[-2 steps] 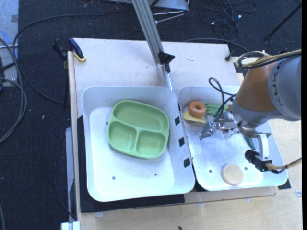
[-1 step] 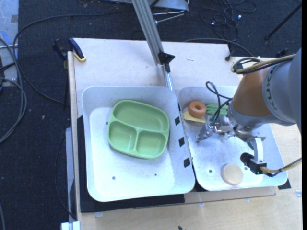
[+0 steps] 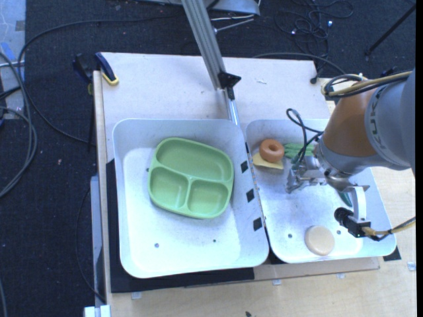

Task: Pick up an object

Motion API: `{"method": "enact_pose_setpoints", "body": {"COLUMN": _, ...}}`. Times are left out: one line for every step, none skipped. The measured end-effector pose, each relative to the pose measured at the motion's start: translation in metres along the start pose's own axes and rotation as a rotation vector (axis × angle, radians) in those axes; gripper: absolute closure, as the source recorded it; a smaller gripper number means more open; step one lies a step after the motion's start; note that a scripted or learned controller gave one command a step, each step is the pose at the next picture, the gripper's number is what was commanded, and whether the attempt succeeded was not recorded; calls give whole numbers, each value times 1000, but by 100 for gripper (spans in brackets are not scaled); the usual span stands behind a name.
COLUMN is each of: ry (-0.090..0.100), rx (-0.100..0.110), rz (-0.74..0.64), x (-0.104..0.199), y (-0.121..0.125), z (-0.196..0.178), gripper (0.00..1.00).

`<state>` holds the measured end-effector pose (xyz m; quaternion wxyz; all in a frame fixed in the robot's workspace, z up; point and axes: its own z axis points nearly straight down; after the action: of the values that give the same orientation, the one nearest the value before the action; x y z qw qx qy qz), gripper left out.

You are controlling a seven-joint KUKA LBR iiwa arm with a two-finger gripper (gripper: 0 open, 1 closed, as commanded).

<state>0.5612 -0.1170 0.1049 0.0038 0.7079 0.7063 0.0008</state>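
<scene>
While the arm point(image 3: 370, 127) bends down, its pincer point(image 3: 295, 179) points leftward.

bins: you've got two, white point(image 3: 132, 256) point(image 3: 284, 253)
green divided plate point(image 3: 191, 177): one
donut point(image 3: 271, 150): one
yellow wedge point(image 3: 268, 164): one
beige round thing point(image 3: 320, 240): one
green item point(image 3: 296, 150): one

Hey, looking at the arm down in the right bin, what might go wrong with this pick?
The gripper sits just beside the orange donut, yellow piece and green item, which are crowded together, so it may nudge them or grab two. The beige disc lies apart, near the wrist cabling, which could brush it.
</scene>
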Motion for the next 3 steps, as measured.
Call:
{"method": "enact_pose_setpoints", "body": {"ry": 3, "rx": 3, "rz": -4, "x": -5, "y": 6, "z": -60, "gripper": 100}}
{"method": "enact_pose_setpoints", "body": {"ry": 3, "rx": 2, "rz": -4, "x": -13, "y": 9, "z": -105, "gripper": 100}}
{"method": "enact_pose_setpoints", "body": {"ry": 3, "rx": 3, "rz": -4, "x": -13, "y": 10, "z": -139, "gripper": 100}}
